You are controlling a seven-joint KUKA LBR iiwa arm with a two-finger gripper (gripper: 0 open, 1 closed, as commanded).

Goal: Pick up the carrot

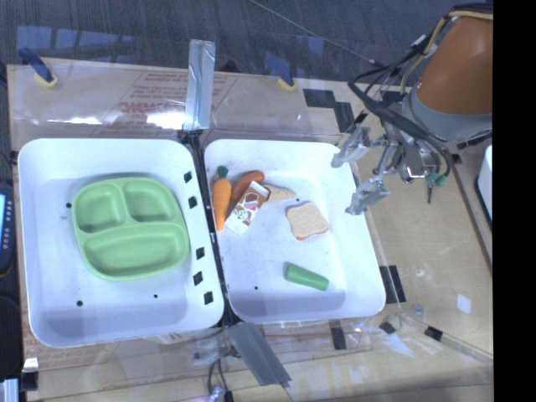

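The carrot (221, 201), orange with a small green top at its far end, lies in the right bin (356, 296), close against that bin's left wall and pointing near-to-far. Just to its right lies a reddish-orange sausage-shaped item (248, 182), tilted, and against that a small white carton (247, 208) with a red and green printed label; the lettering is too small to read. Beside the carton's far right corner sits a pale tan piece (280, 194), partly covered. Farther right a slice of toast (307, 221) lies flat on the bin floor, and nearer the front a green cylinder (306, 276) lies on its side. The left bin (42, 308) holds a green divided plate (130, 227) with three compartments. The gripper (358, 177) hangs over the right bin's far right rim, well apart from the carrot; its two fingers are spread wide with nothing between them and touch no item. Faint red print shows on the sheet (159, 99) behind the bins, not legible.
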